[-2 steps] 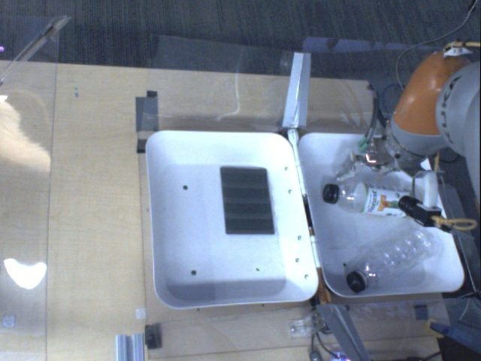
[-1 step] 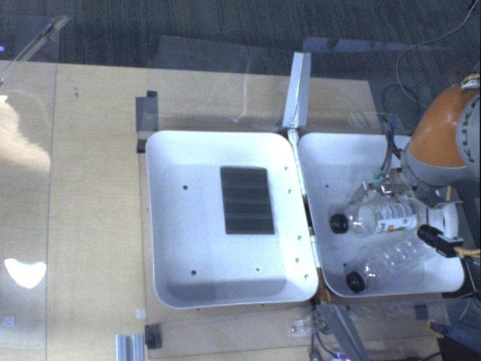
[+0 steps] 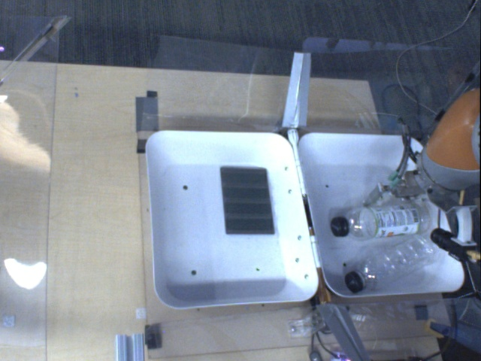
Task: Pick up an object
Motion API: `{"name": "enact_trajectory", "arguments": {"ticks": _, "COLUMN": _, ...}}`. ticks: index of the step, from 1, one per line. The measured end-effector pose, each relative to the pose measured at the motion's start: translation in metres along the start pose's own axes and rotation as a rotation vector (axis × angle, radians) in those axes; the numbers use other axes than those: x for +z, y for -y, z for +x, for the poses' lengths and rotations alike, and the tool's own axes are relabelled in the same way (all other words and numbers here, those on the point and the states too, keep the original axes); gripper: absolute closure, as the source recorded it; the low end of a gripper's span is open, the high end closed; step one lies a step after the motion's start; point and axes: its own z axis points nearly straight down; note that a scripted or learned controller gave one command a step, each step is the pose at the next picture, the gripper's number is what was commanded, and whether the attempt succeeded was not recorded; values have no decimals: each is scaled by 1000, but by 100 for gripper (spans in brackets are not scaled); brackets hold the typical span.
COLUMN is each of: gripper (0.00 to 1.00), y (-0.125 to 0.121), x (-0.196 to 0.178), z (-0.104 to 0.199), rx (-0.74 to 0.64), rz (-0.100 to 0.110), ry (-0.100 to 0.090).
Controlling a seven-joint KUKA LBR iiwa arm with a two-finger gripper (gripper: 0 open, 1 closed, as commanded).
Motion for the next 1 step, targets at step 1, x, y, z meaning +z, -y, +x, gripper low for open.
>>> {"name": "enact_trajectory", "arguments": {"ticks": 1, "gripper": 0, "y": 51, "x": -1, "z": 3, "rx": -213, "rz": -5, "ry": 2}}
